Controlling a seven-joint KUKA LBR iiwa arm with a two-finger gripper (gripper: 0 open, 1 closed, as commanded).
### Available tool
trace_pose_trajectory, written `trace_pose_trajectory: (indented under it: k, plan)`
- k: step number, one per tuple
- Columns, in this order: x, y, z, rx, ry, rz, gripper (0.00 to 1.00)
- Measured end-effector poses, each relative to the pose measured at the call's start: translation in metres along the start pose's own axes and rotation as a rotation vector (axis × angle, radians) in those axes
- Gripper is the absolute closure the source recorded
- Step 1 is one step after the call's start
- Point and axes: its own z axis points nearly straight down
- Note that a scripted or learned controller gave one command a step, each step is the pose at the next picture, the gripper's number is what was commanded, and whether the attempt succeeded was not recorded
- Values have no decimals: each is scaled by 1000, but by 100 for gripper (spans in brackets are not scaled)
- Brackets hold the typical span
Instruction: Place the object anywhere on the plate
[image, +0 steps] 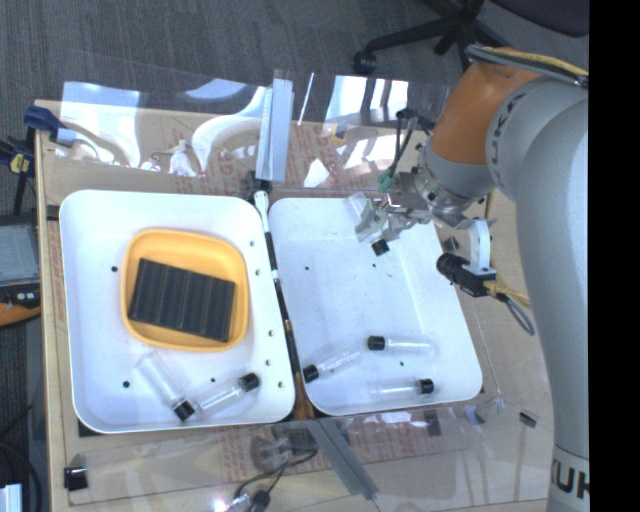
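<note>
Nearest the camera, clear capped tubes (400, 346) lie at the front of my right bin (440, 300). My pincer (380, 228) hangs over that bin's far side, seemingly clamped on a small black-capped tube (378, 244). The yellow plate (232, 258), in the left bin, carries a dark rack (185, 298); crossing over and releasing are left.

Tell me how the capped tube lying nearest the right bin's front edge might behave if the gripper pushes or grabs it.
The tube looks like a clear, smooth cylinder lying on its side, so it may well roll across the right bin floor when nudged. It appears small and thin-walled, so probably light, and perhaps slippery between the fingers.
</note>
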Motion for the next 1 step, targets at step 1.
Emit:
trace_pose_trajectory:
  k: [1]
  plan:
    - [72, -40, 42, 4, 0, -282, 100]
